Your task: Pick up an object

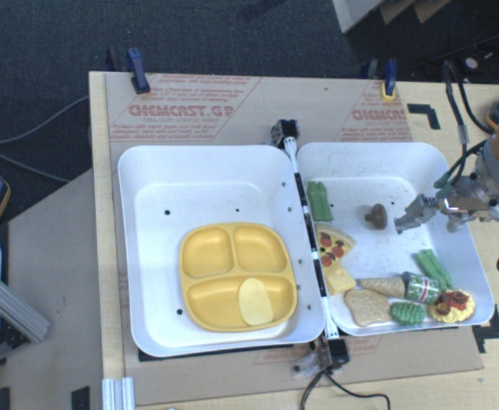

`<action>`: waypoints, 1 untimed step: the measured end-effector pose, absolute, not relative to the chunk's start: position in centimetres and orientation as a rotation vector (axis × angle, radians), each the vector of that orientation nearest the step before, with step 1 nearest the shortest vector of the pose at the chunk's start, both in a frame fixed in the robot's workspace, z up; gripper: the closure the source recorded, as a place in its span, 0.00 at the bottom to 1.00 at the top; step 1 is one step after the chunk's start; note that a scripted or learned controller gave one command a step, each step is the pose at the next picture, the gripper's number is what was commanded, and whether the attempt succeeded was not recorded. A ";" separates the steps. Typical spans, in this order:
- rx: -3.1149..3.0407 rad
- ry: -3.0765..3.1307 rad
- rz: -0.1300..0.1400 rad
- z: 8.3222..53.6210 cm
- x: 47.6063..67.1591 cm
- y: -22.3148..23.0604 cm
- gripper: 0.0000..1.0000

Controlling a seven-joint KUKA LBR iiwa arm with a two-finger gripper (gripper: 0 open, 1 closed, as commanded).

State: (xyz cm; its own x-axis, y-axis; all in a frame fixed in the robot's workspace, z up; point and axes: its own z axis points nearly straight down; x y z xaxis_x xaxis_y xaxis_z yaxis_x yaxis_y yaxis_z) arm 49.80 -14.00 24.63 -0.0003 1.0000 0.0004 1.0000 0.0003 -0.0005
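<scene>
**Brown lump lies just left of the jaws in the right bin**

Nearest the camera, along the front edge of the right bin (463, 254), toy food lies in a crowded row: a tan bread slice (367, 307), a cone-shaped piece (384, 286), a small can with red and green bands (421, 289), a knobbly green piece (408, 313) and a yellow-and-red item (453, 306), most of them touching or overlapping. A pizza slice (333, 246) and a yellow wedge (339, 278) sit against the divider. In the left bin (147, 195), a yellow divided plate (224, 263) carries a pale oval disc (254, 301) in its front compartment.

Farther back the right bin opens up. A pair of green pods (434, 267) lies at a slant below the arm, and a green strip (319, 200) runs lengthwise beside the divider. Between them a small brown lump (376, 217) sits alone on bare white floor, well apart from its neighbours.

The gripper (408, 216) reaches in from the right, low over the bin and pointing left, its tip just beside the lump. The lump is roundish with no clear long axis, so approach angle probably matters little; a short move left and down would likely centre it. The jaws hold nothing; whether they are spread wide or narrow cannot be told from this slant.

The bin floor looks smooth and hard, so the lump could roll if nudged. Room around it is generous on every side.
</scene>
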 end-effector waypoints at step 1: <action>-2.219 -2.220 0.004 7.7 52.9 -14.2 0.00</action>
